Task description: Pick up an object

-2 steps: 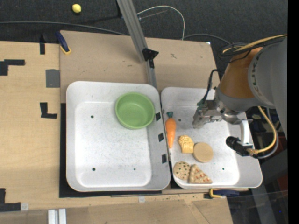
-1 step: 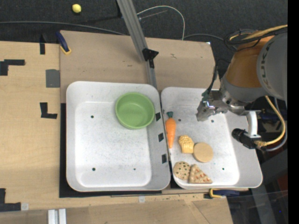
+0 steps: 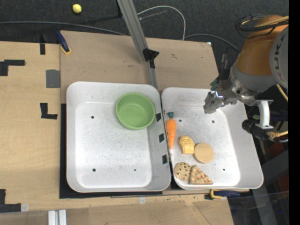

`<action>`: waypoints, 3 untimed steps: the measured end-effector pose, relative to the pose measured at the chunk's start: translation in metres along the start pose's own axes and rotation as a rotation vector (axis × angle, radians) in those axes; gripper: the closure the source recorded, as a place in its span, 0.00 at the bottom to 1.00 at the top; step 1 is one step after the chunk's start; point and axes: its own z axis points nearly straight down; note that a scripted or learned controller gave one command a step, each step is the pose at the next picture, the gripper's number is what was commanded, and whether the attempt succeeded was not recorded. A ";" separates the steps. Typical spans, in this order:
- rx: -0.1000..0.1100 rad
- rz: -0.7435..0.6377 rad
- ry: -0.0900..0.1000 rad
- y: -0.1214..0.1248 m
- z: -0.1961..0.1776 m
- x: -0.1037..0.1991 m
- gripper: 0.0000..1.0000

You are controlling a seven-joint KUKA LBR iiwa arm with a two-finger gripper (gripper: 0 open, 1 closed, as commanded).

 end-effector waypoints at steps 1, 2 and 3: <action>0.007 -0.003 0.002 -0.008 0.013 0.051 1.00; 0.007 -0.004 0.002 -0.010 0.018 0.099 1.00; 0.006 -0.006 0.003 -0.020 0.005 0.152 1.00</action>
